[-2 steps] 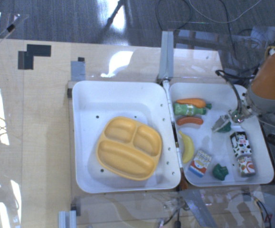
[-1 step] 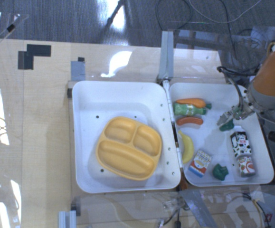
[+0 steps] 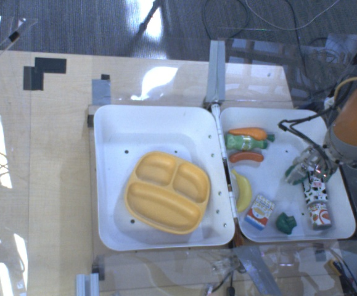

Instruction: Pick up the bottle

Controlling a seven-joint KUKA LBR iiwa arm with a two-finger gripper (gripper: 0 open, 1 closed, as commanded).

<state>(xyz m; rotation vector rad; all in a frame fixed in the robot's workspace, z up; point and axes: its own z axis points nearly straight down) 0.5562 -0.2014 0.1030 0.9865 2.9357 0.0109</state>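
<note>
Green bottle lying flat, long axis left-right, cap right; tool grip unclear.

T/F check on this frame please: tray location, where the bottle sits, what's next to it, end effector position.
1. The yellow divided tray lies in the left bin. True.
2. The green bottle stands upright in the left bin. False: it lies on its side in the right bin, near the back.
3. The bottle lies between the carrot and the sausage. True.
4. The end effector is clamped on the bottle. False: it sits over the right side of the right bin, apart from the bottle, above the cow-patterned carton.
5. The banana lies on the yellow tray. False: it lies in the right bin by the divider.
</note>
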